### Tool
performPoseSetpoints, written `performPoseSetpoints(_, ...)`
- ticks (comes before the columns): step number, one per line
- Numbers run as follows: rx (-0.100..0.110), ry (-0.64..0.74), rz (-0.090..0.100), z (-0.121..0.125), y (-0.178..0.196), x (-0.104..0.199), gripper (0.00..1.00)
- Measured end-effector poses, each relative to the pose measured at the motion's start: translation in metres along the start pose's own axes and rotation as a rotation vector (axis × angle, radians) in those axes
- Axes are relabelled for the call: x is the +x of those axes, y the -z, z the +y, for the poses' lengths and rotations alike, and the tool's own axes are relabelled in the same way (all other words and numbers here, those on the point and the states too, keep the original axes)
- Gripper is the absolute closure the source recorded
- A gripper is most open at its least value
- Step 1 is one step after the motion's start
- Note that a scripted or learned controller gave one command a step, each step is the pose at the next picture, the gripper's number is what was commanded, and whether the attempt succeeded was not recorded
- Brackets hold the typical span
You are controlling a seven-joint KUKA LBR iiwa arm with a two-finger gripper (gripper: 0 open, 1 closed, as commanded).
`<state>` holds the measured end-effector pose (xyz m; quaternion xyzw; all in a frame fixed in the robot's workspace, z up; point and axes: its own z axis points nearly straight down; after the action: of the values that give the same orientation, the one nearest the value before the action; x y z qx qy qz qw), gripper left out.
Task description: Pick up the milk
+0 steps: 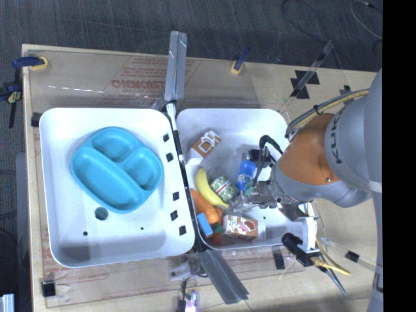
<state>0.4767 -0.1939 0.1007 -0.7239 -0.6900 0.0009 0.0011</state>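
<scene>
At the near edge of the right bin [270,118] lies a small carton [241,226] with a red and white print, flat on its side; it may be the milk, though its label is too small to read. Left of it, against the bin's left wall, sit an orange item [207,208] and a blue block [204,225]. Just beyond are a banana [207,187] and a green packet [224,188]. The claw [249,199] hangs low over this cluster, just above the carton; whether it is spread or pressed together cannot be told. A blue bottle [246,173] stands just behind it. Farther back lies a brown and white carton [205,143]. The left bin [58,174] holds a blue divided plate [117,168].
</scene>
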Motion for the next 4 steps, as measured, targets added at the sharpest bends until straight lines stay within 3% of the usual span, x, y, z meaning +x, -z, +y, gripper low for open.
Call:
performPoseSetpoints(1,-0.001,-0.011,0.001,-0.002,-0.009,0.034,1.0)
performPoseSetpoints(2,0.0,-0.157,0.001,0.038,0.111,0.006,1.0)
performPoseSetpoints(3,0.003,-0.095,0.0,0.124,0.059,0.079,1.0)
performPoseSetpoints(4,0.002,-0.095,0.001,0.124,0.059,0.079,0.0)
